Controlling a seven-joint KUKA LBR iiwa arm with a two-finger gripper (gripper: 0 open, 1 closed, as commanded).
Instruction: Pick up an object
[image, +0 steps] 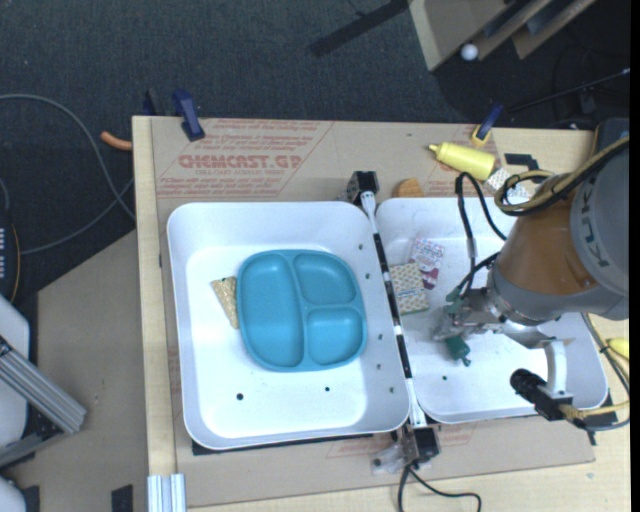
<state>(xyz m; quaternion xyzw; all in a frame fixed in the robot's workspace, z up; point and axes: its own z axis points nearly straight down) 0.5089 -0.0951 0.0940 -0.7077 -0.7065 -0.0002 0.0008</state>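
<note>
My gripper (458, 322) is low over the left half of the right bin (500, 400), with the grey arm and its orange band reaching in from the right. A small dark green object (459, 349) lies directly under the gripper's tip, touching it or very close to it. Just left of the gripper is a checked tan and white packet (406, 285), and behind that a white packet with pink print (428, 257). In the left bin (200, 380) a blue divided plate (300, 308) lies flat, with a tan cracker-like piece (225, 294) poking out from under its left edge.
A yellow object (463, 157) lies on the bench behind the right bin, next to a small brown item (407, 187). Blue clamps (187, 113) hold the board at the back. The dividing rims between the bins run just left of the gripper.
</note>
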